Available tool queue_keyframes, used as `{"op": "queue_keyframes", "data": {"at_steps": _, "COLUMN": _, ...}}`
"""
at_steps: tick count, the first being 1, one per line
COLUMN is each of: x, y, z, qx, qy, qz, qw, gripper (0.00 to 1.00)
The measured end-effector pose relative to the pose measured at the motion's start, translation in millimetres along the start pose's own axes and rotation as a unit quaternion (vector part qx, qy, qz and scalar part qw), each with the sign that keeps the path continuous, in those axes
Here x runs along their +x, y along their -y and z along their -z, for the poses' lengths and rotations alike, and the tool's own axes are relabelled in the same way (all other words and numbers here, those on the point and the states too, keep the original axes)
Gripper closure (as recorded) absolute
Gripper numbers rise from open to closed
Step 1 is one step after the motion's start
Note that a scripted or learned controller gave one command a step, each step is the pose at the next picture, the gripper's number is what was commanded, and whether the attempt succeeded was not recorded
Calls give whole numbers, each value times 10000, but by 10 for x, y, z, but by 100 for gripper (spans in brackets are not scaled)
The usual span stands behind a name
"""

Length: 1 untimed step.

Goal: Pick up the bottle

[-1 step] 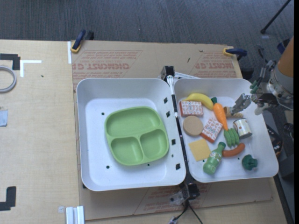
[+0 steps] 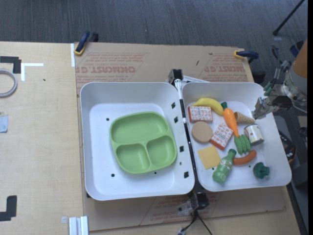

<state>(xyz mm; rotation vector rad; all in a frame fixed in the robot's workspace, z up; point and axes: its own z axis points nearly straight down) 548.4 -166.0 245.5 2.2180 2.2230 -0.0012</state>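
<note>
L bin [image 2: 93, 131]: green tray [image 2: 143, 142] at ctr. R bin [image 2: 279, 180]: green bottle [image 2: 224, 167] lying near edge, beside cheese slice [image 2: 209, 156] and sausage [image 2: 244, 157]. Gripper [image 2: 259, 109] at R bin's far-right rim, well apart from bottle; finger state: cannot tell.

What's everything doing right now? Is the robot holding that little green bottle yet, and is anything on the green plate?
Green bottle: lying tilted in the right bin, not held.
Gripper: at the right bin's far right edge, apart from the bottle.
Green divided plate: flat in the left bin, nothing on it.
Carrot: lying among the toy food.
Small can: lying on its side.
</note>
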Motion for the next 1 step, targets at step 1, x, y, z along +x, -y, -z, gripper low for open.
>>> {"op": "queue_keyframes", "data": {"at_steps": 1, "x": -317, "y": 441, "z": 1083, "qx": -16, "qy": 10, "qz": 1240, "qw": 9923, "gripper": 100}}
